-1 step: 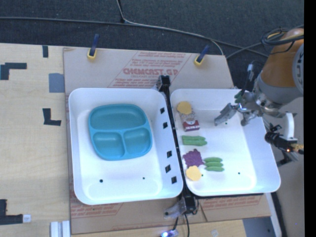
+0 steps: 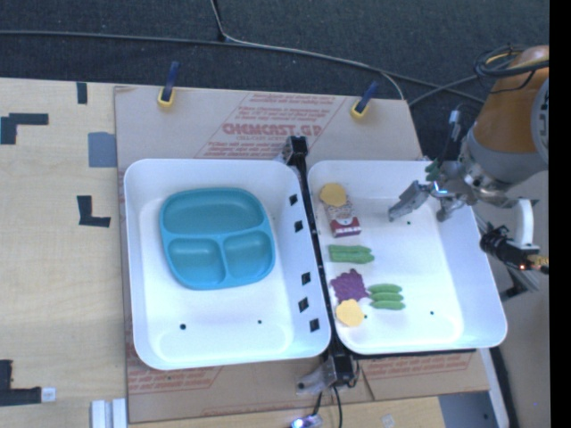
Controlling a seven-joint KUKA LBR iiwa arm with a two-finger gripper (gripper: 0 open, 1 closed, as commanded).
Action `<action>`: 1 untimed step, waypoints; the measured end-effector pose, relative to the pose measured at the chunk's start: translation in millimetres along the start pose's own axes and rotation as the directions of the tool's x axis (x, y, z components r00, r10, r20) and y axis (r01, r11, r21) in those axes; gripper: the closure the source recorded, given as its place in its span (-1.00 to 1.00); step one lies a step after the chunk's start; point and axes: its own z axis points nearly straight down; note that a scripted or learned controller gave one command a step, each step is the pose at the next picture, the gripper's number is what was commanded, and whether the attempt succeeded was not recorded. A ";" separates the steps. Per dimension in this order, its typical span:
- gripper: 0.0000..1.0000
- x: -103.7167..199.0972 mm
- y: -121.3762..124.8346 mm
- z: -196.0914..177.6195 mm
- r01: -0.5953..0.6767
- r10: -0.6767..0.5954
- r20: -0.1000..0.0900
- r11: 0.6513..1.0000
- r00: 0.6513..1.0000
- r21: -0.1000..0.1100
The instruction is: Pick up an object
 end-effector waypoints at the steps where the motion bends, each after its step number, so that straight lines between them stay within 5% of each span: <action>1: -1.00 -0.8 -2.2 42.2 0.000 0.000 0.000 1.000 1.000 0.003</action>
